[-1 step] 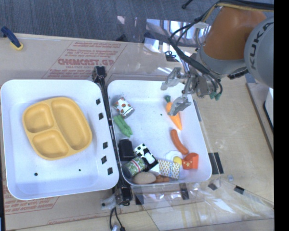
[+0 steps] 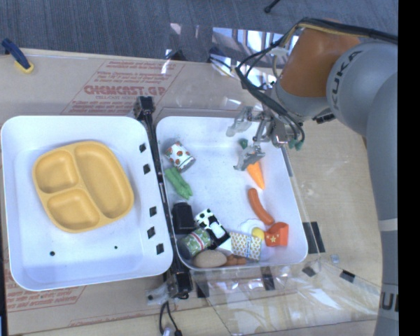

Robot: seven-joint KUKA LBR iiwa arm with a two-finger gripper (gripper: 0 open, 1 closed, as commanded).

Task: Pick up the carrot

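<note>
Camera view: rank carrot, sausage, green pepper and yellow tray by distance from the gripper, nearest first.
1. carrot: right bin, at the gripper tip.
2. sausage: right bin, just below the carrot.
3. green pepper: right bin, by its left wall.
4. yellow tray: left bin, farthest.

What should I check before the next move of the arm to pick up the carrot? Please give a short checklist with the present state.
1. Carrot lies in the right bin: ok.
2. Gripper is above the carrot's upper end: ok.
3. Carrot between the fingers: cannot tell.
4. Carrot apart from the sausage below it: ok, a small gap.
5. Carrot away from the bin's right wall: not ok, it lies near it.
6. Yellow tray in the left bin is out of the way: ok.
</note>
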